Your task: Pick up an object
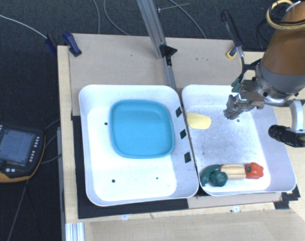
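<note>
From my remote seat, L to R. Far left, off the worktop (117,54), a handheld control pendant (14,149) lies on the dark carpet, w/ thin cables looping over the floor behind it. A blue clamp (71,43) sits at the worktop's back-left corner.

Left bin (94,185): white, shallow, holding a blue square-ish plate (142,128) w/ rounded corners, lying flat toward the back-centre of the bin. A grey metal rail (152,19) slants down from the top of frame and ends at the seam between the two bins.

Right bin (278,177): a pale yellow item (198,121) lies near its left wall, about mid-depth. At the front edge I see three things in a row, close together and seemingly touching: a dark green lump (213,176), a tan cylinder-like piece (233,171), then a red piece (253,170).

The claw (234,110) hangs over the back part of the right bin, right of the yellow item and apart from it, well back from the front row. I see nothing between its tips. Too dark and small on my feed to judge how wide it's spread, so can't tell. The arm's orange band (288,44) rises at far right.
</note>
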`<state>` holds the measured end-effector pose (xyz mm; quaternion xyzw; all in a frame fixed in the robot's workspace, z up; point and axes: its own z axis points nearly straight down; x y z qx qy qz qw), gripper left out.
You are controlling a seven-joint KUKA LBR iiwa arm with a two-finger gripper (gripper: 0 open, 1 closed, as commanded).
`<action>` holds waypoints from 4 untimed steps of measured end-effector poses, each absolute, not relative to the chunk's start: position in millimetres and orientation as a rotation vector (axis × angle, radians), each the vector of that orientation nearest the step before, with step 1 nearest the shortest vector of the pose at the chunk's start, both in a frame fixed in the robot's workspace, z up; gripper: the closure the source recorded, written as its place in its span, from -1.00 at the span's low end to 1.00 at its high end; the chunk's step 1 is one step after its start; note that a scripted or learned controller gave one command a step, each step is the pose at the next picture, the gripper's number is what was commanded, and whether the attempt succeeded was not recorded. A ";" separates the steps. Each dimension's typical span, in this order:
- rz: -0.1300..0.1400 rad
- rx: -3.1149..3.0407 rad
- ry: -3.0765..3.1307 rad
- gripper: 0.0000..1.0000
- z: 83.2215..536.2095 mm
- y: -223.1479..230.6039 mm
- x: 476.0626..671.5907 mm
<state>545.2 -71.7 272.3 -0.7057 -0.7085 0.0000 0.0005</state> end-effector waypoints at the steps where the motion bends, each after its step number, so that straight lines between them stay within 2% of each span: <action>1: -0.002 -2.216 -2.227 1.00 272.9 -20.3 563.2; 2: -0.001 -2.217 -2.225 1.00 265.7 27.3 576.1; 3: -0.001 -2.218 -2.225 1.00 258.5 66.9 608.8; 4: 0.000 -2.221 -2.222 -1.00 259.3 65.0 608.6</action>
